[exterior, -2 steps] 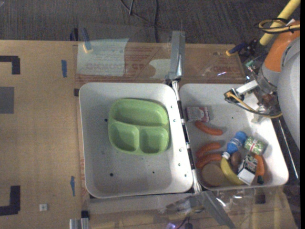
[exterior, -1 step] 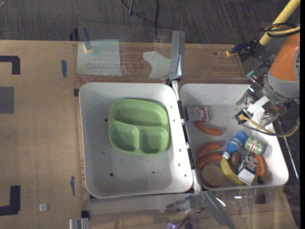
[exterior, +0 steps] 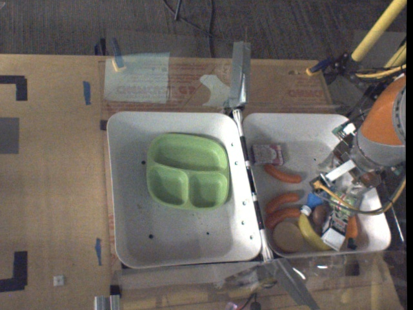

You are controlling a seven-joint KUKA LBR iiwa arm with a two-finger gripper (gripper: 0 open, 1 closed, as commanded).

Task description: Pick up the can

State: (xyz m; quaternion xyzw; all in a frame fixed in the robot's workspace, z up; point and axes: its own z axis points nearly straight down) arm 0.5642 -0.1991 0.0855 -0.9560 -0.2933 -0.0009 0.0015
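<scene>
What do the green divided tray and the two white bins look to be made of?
The green tray looks like moulded plastic: uniform colour, rounded compartment walls, soft matte sheen. The left bin and right bin look like thin white plastic or coated metal, smooth with rounded corners; the view leaves that open.

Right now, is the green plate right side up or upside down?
Right side up: the green plate shows its three hollow compartments facing up, and it lies flat in the left bin.
</scene>
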